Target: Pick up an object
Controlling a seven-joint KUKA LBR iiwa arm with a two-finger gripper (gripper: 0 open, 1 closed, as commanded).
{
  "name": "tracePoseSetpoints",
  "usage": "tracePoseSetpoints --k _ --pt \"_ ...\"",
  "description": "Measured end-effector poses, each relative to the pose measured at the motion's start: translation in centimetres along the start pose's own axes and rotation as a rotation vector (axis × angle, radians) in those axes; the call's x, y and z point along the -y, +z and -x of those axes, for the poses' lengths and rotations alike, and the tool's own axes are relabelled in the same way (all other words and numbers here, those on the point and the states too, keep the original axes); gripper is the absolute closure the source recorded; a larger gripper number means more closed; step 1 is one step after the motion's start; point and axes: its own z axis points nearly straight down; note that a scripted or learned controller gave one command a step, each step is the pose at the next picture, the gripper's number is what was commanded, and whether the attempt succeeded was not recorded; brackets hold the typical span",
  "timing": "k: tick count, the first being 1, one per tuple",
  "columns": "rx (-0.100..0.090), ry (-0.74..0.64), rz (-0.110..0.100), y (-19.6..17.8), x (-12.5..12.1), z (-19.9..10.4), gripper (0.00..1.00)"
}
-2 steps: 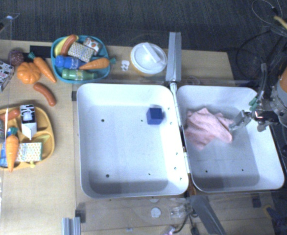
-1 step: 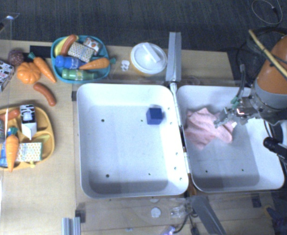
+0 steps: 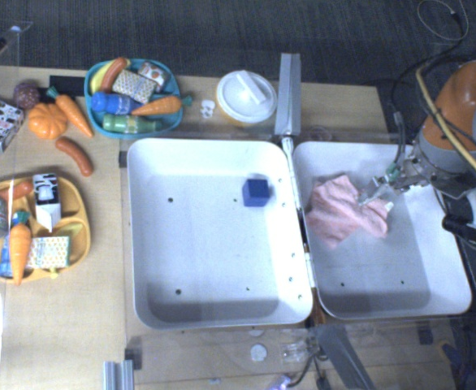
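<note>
The end effector point(image 3: 382, 187) sits low over the right bin point(image 3: 441, 291), at the right edge of the pink cloth point(image 3: 344, 208); its tips are small, blurred and partly merged with the cloth folds, so whether it is open, closed or gripping the cloth cannot be told; contact with the cloth is likewise unclear. The arm point(image 3: 465, 128) enters from the right, its orange band and grey body cut off by the frame edge; dark cables loop above and around it, and their routing is hard to follow. The pink cloth lies crumpled in the upper left part of the right bin, near the divider between the bins; the blue cube point(image 3: 257, 192) rests in the left bin point(image 3: 205, 299), toward its upper right corner, well apart from the cloth.

The worktop point(image 3: 108, 242) is pale wood; the two white bins lie side by side on it, touching along a metal strip. Left of the bins stand a yellow tray point(image 3: 77, 232) of toy food, cut off by the left frame edge, and a blue bowl point(image 3: 140, 127) heaped with toy vegetables and small boxes; loose toy carrots, a small pumpkin and a sausage lie between them; individual items in the tray are too small to identify fully. A white lidded container point(image 3: 246, 97) stands behind the bins. Dark carpet point(image 3: 222, 15) covers the floor beyond the worktop.
</note>
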Motion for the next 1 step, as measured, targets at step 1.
tracePoseSetpoints --k 1 --pt "0.012 -0.275 0.019 1.23 2.04 -0.87 0.00"
